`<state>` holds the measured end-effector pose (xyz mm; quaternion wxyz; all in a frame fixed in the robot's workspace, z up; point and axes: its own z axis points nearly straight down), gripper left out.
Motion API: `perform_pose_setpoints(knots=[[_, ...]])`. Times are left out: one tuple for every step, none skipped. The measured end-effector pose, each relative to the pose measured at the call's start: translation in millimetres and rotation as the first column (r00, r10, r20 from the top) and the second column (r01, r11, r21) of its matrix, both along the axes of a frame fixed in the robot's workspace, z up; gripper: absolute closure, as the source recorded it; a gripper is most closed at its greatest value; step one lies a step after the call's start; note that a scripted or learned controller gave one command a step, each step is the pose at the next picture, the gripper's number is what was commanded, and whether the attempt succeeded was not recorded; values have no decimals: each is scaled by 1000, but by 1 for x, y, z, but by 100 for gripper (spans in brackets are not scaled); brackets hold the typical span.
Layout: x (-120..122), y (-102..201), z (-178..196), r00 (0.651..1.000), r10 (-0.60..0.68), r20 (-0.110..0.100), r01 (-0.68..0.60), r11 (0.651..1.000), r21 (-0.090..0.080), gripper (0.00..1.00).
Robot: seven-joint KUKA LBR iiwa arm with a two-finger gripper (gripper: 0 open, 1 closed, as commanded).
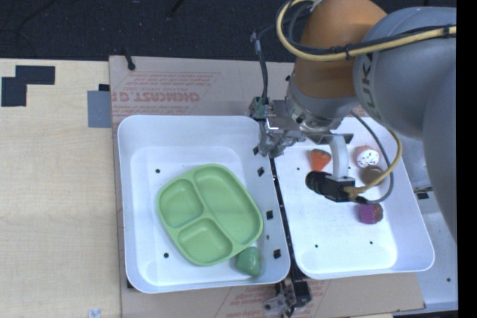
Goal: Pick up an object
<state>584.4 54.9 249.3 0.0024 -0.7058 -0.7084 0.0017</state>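
The grey arm [417,63] reached in from the right and bent downward, its orange band [335,41] above the far left corner of the right white bin [350,249]. The wrist pointed down toward the ridge where that bin met the left white bin [141,160]. The two-finger gripper [273,134] hung at that ridge near its far end; whether it was apart or together could not be told, and nothing could be seen held in it. Just right of the gripper, in the right bin, lay a small orange-red piece [320,158], too small to tell its long axis or which way it pointed. Farther right were a white round thing with dark specks [367,157], a brownish round thing [371,175] just beside it, and nearer the camera a purple rounded lump [370,213]. In the left bin a light green plastic plate with three compartments [209,214] lay flat, turned at a slant to the bin walls, with a small green rounded lump [248,261] touching its near right edge.
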Motion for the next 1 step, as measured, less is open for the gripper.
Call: perform_pose_setpoints(knots=[[-17,50,-20,1000,0,-1,0,1000,0,100]])
